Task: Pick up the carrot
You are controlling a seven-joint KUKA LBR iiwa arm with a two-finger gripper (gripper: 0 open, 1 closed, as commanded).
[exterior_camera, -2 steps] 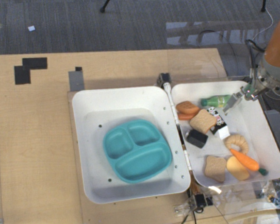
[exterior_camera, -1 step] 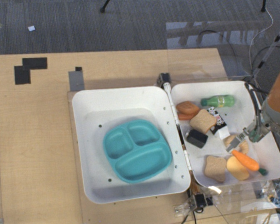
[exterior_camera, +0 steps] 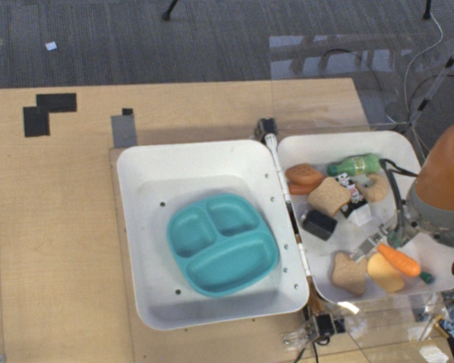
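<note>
**Approach to carrot, grasp not confirmed**

Gripper [exterior_camera: 381, 240] low in the right bin [exterior_camera: 401, 139], its tip just above-left of the carrot [exterior_camera: 400, 261] and apparently touching its upper end. Cannot tell whether the claw is released or clenched; carrot not seen between fingers.

Carrot lies diagonally, its lower end toward the bin's near right corner. A yellow piece [exterior_camera: 385, 273] sits just left of the carrot, touching it. A tan piece [exterior_camera: 349, 273] lies further left.

Judged step: closing in for the grasp. Next move calls for straddling the carrot across its width, clear of the yellow piece, then closing and lifting.
</note>
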